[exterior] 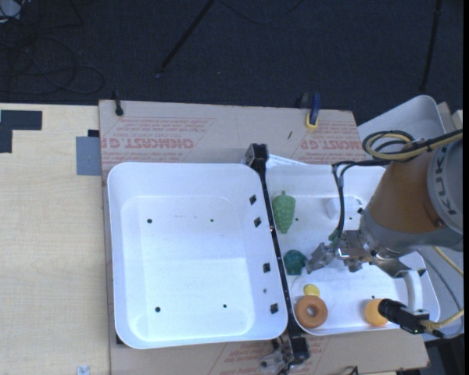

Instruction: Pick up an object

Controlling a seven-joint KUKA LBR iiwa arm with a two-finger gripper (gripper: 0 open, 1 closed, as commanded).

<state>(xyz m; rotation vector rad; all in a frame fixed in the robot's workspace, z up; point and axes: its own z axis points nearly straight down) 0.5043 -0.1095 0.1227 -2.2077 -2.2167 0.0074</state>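
The arm [410, 198] reaches in from the right, grey with its orange band above the wrist, and bends down over the right bin [352, 180]. Its gripper [322, 258] hangs low over the middle of that bin, pointing left toward the divider between the two bins. The metal fingers [316, 260] look slightly parted, with nothing visible between them, though the wrist and cabling crowd the spot and make the gap hard to read. Just left of the fingertips lies a small teal object [295, 262], close to the gripper but not caught in it; whether they touch cannot be told. Farther from the camera, near the divider, sits a green ridged object [284, 212], well clear of the gripper. Along the near side of the right bin rests an orange ring [311, 312], shaped like a doughnut, with a small yellow piece [311, 291] just beyond it. To the right along the same near side lies an orange rounded object [374, 312], beside a black fitting on the arm's cable. The left bin [125, 209] is white and shallow, with a few dark dots on its floor. Both bins sit on a cardboard sheet [187, 135] with red printing, which lies on a pale wooden bench [39, 248]. A yellow and blue clamp [313, 112] grips the far edge of the cardboard.
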